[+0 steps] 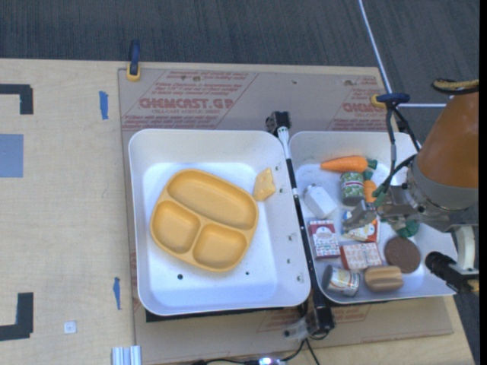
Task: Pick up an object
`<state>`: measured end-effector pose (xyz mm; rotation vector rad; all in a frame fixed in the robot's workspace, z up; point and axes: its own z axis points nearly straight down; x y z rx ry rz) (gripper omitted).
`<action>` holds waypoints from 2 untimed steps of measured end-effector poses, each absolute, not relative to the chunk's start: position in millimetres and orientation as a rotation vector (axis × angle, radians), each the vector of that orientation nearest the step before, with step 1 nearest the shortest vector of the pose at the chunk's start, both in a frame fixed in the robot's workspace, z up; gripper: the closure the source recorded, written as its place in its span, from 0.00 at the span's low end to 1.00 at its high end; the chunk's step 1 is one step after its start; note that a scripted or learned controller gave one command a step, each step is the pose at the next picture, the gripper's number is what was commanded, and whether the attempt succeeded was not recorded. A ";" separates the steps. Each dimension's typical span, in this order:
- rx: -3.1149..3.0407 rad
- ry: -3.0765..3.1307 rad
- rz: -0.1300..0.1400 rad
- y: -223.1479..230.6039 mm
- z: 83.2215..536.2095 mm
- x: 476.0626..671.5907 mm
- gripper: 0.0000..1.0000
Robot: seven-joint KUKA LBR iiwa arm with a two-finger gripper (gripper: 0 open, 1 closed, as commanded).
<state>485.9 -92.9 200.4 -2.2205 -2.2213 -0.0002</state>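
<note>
overhead, tan bench (pixel 61 226), two white bins (pixel 144 204), dark grey carpet (pixel 228 14)

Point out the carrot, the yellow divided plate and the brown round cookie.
carrot (pixel 344 163): camera view, middle of its orange body.
yellow divided plate (pixel 204 218): camera view, ridge between its compartments.
brown round cookie (pixel 402 255): camera view, centre of its top face.

There's a single camera fixed above the table (pixel 61 226), looking down at a slant. It stands far enough back to take in both white bins: the left bin (pixel 152 280) sits near the middle of the frame, the right bin (pixel 304 147) just beside it, and dark floor lies beyond the left bin's far edge.
</note>
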 end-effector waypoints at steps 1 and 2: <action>-2.230 -2.227 -0.012 -101.6 99.1 507.0 0.00; -2.236 -2.232 -0.015 -102.8 110.1 508.7 1.00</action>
